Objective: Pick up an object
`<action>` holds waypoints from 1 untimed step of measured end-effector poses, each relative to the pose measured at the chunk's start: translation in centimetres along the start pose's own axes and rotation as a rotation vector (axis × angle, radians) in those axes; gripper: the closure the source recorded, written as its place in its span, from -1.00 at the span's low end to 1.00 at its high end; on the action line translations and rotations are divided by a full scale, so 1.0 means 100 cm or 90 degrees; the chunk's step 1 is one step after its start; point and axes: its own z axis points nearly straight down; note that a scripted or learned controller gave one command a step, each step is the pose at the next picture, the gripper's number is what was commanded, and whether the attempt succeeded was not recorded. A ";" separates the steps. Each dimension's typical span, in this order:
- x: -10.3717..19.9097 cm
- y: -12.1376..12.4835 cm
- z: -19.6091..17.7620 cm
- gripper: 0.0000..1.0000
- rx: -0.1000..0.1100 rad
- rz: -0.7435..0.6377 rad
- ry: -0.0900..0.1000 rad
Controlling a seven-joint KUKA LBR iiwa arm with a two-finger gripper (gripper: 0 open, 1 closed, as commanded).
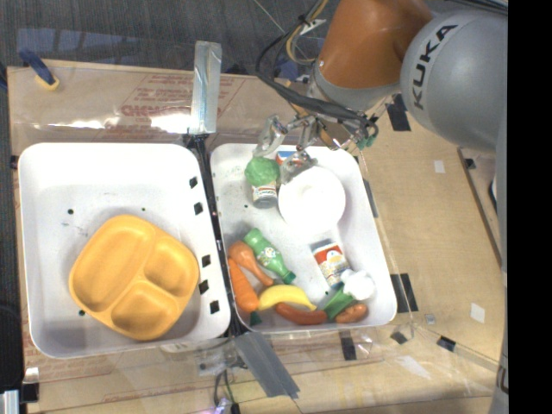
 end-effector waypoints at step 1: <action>0.026 -0.035 0.040 1.00 -0.008 -0.335 0.005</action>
